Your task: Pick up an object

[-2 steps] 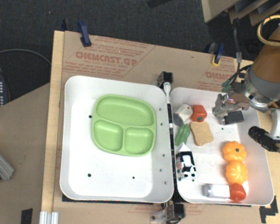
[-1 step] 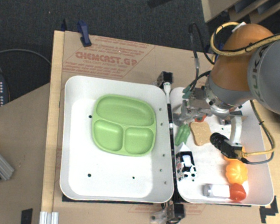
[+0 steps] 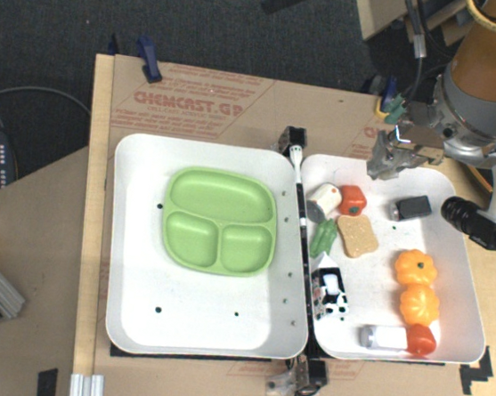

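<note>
My gripper (image 3: 386,169) hangs over the back edge of the right bin (image 3: 468,305), with nothing visible in it. Just in front of it and slightly left lie a red block (image 3: 352,198) and a white cup (image 3: 324,196). A black block (image 3: 411,207) lies to the gripper's front right. Further forward are a tan slab (image 3: 357,237), a green pepper (image 3: 324,239), two orange pumpkins (image 3: 414,267) (image 3: 420,304), a white tube with a red cap (image 3: 397,338) and a black-and-white piece (image 3: 330,295).
The left bin (image 3: 129,286) holds a green divided plate (image 3: 221,221). A black bar (image 3: 301,226) runs between the two bins. A black cylinder (image 3: 470,217) on the arm's side sticks over the right bin's far right rim.
</note>
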You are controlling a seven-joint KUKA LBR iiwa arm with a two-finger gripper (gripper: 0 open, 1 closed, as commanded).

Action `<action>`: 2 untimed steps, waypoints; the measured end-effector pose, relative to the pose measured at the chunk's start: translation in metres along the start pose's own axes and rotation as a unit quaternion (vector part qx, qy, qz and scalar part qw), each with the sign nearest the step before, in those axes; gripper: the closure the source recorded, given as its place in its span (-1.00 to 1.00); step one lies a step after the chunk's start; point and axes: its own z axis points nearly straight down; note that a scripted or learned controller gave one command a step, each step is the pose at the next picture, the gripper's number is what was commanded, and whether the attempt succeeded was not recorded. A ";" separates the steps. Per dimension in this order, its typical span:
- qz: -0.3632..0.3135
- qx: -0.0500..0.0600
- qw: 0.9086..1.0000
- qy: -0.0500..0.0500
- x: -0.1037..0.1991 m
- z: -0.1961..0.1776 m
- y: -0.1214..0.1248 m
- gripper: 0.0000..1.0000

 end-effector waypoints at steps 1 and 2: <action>-0.001 0.014 1.000 0.001 0.050 0.062 -0.033 1.00; -0.001 0.013 1.000 0.000 0.117 0.081 -0.037 1.00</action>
